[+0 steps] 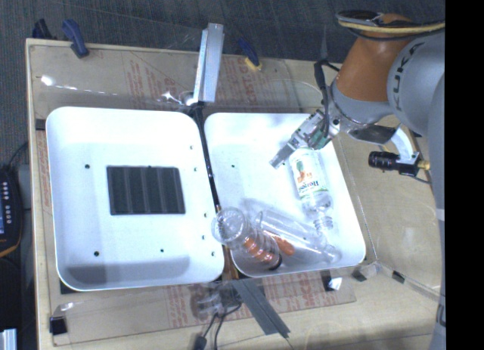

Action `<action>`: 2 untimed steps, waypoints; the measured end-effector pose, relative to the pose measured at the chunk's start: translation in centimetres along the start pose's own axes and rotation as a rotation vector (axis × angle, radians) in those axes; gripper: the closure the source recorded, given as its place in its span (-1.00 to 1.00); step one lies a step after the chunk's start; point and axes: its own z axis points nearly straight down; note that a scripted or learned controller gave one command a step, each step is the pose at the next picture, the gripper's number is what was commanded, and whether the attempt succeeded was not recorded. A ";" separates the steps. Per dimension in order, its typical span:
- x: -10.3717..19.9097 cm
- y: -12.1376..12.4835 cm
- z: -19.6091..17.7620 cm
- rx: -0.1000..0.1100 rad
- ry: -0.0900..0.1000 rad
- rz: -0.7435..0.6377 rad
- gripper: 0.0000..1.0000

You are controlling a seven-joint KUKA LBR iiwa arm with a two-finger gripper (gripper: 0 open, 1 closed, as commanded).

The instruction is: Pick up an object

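Observation:
In the right bin (234,140), a small clear bottle with a white and orange label (309,181) lies near the right wall. Several clear plastic items lie along the front. They include a cup (229,224) leaning on the divider, a long clear bottle (299,234), and a clear piece with orange parts inside (264,249). My gripper (278,159) hangs low over the bin's back half, just up and left of the labelled bottle's top. It slants down to the left, with nothing visibly held.
The left bin (76,137) holds a dark ribbed rectangular pad (145,190). A metal bar (208,63) rises at the back between the bins. Blue clamps (75,38) grip the bench's far edge. The arm's orange band (363,65) sits over the right bin's back right corner.

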 end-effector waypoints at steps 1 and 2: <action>-0.4 0.5 0.5 -0.002 -0.003 -0.083 -1.00; 2.4 -3.0 6.5 0.003 0.005 0.167 -1.00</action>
